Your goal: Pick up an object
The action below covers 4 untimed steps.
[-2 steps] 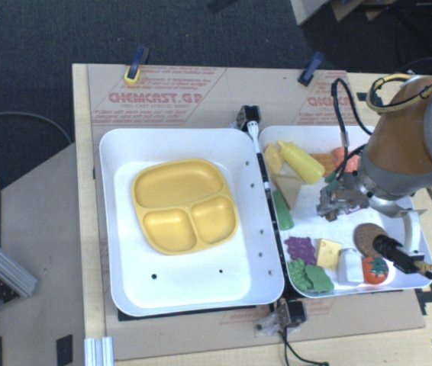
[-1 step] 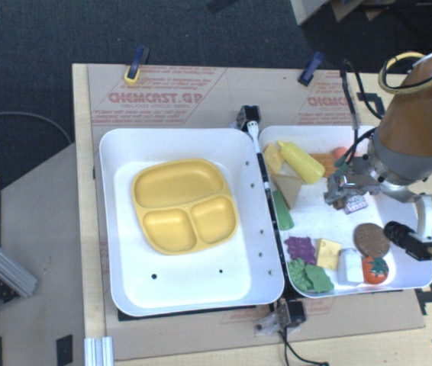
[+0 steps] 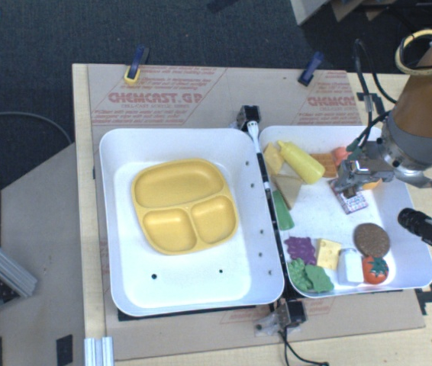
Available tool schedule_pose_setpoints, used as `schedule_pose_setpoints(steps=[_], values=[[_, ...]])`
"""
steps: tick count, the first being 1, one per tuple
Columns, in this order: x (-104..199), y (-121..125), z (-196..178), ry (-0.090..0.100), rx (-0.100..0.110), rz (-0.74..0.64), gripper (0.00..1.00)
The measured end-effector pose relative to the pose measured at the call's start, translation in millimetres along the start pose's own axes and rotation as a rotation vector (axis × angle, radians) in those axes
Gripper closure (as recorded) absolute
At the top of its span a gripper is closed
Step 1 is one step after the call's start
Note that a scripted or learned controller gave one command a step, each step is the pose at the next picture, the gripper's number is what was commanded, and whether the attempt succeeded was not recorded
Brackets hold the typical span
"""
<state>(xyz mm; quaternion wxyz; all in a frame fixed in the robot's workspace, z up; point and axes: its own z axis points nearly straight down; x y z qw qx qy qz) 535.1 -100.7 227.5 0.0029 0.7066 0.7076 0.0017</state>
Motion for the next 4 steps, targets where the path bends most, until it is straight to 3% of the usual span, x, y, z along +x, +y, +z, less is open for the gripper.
schedule_pose_setpoints(steps=[3,4], values=[[155.0,40.4,9.9,0.003,0.004,-0.005,1.00],[141.1,33.7,-4.9,0.001,0.003,0.002,1.00]])
